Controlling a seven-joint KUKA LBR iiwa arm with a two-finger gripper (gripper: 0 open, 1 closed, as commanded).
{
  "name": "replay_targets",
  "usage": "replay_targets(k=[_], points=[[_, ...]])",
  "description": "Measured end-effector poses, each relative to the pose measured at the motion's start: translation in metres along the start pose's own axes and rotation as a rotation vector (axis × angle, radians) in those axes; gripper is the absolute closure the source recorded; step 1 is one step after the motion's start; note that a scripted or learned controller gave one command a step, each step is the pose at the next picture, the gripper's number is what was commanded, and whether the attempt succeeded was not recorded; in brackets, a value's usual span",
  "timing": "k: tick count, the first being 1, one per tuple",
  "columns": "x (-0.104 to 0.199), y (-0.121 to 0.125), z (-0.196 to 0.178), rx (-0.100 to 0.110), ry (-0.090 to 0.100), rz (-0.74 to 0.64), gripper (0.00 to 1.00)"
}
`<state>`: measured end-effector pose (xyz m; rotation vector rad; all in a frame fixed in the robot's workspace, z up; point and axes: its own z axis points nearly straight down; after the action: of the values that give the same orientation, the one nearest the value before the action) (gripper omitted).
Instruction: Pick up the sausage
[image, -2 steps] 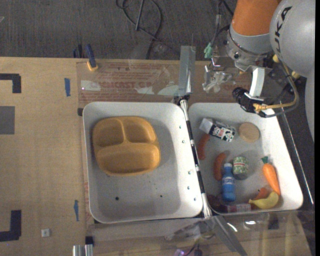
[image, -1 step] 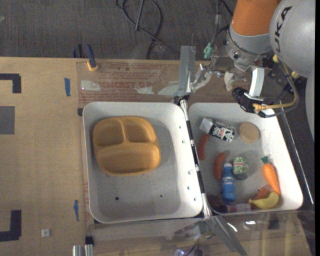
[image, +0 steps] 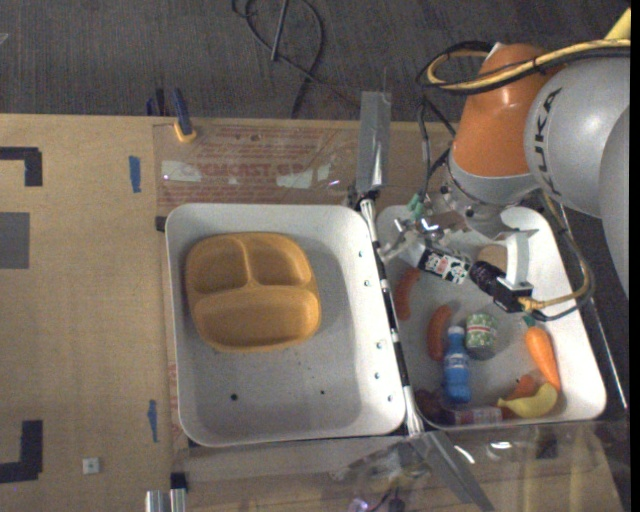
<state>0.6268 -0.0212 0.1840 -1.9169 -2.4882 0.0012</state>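
- Right bin (image: 578, 262): two sausages (image: 405, 292) (image: 439, 331), bottle (image: 456, 365), carrot (image: 541, 356), banana (image: 531, 402).
- Left bin (image: 290, 410): one tray (image: 253, 290).
- Gripper (image: 432, 256) above sausages; finger state unclear.

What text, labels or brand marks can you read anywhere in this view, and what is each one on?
"KUKA": dark letters on the grey arm housing, running vertically, partly cut by the curve.
Clear plastic sheet taped behind the left bin: faint reddish lettering, too washed out to read.
Black and white label by the pincer: print too small to read.
Blue bottle and small round can in the right bin: labels blurred, unreadable.
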Motion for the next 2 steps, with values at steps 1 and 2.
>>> replay_targets(k=[1,2], points=[[-0.069,-0.043,0.024,0.000,0.000,-0.013,0.00],[-0.076,-0.087,0.098,-0.006,0.000,0.135,0.00]])
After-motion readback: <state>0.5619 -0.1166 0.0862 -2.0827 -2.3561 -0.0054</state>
